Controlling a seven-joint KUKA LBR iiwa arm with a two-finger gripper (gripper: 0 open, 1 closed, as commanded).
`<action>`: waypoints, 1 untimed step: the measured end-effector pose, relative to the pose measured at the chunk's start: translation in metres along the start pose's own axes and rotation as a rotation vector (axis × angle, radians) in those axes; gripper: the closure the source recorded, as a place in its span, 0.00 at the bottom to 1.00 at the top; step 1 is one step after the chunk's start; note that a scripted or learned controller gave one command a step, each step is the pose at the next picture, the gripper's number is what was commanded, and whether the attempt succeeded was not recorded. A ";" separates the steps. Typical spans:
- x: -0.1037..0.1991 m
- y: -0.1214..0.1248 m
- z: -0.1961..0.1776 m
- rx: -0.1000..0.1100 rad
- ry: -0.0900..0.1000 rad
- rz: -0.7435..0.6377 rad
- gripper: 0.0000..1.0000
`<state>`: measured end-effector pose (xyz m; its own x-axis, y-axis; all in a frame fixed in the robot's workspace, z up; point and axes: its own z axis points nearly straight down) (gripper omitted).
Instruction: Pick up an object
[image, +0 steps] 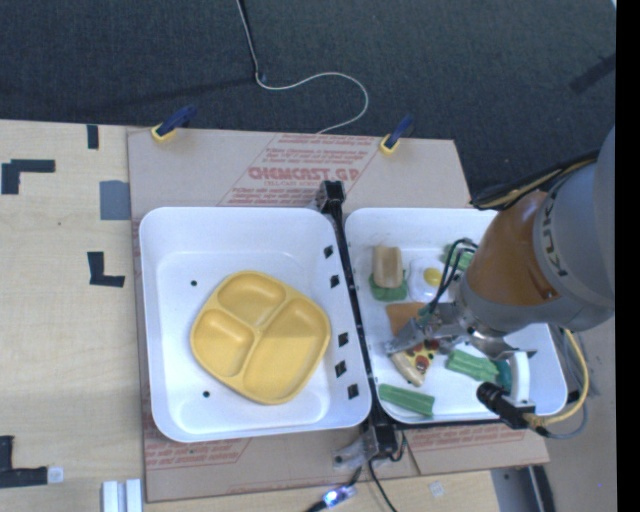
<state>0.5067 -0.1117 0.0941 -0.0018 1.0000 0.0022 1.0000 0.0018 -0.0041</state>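
Lab: robot arm (545, 255) over white bins (165, 300)

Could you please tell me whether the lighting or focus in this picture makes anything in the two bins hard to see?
In the camera view the light is soft and even: the yellow plate casts a faint shadow on the left bin. In the same view the right bin is bright, without harsh glare. The small toys beside the gripper look soft, so their fine detail is hard to tell.
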 end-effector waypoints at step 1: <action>-0.003 -0.009 -0.054 -0.005 -0.002 0.002 1.00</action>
<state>0.4975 -0.1152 0.1477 0.0002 1.0000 -0.0003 1.0000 -0.0002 0.0012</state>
